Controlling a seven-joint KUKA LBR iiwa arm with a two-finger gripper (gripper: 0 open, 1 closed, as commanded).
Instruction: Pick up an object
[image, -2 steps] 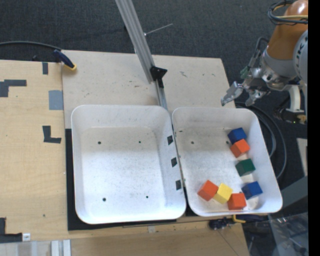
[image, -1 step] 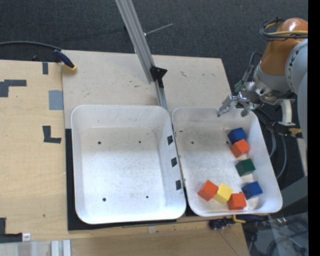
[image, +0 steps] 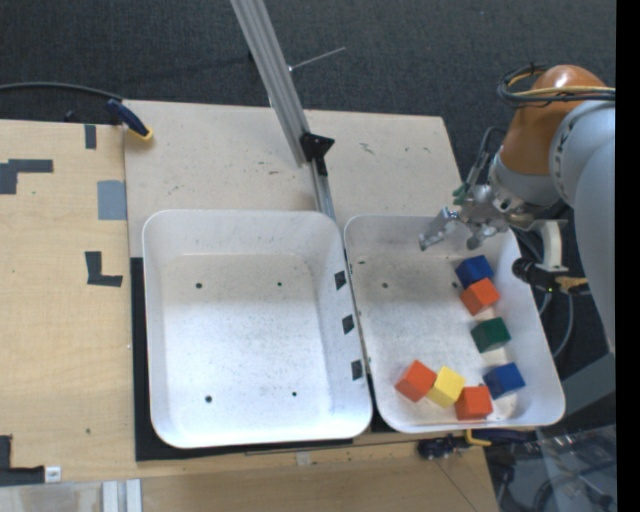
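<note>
Several small cubes lie in the right bin (image: 385, 300). Along its right side are a blue cube (image: 473, 270), an orange-red cube (image: 481, 294) touching it, a green cube (image: 490, 333) and a second blue cube (image: 505, 378). Near the front edge an orange cube (image: 415, 381), a yellow cube (image: 447, 386) and another orange-red cube (image: 474, 402) sit in a row. My gripper (image: 453, 238) hangs over the bin's far right corner, just above and left of the first blue cube. It is open, with nothing between its fingers.
The left bin (image: 240, 330) stands beside the right one, sharing a middle wall. A slanted metal rail (image: 285, 90) runs from the top down to the bins' shared far corner. The grey arm (image: 560, 150) fills the upper right.
</note>
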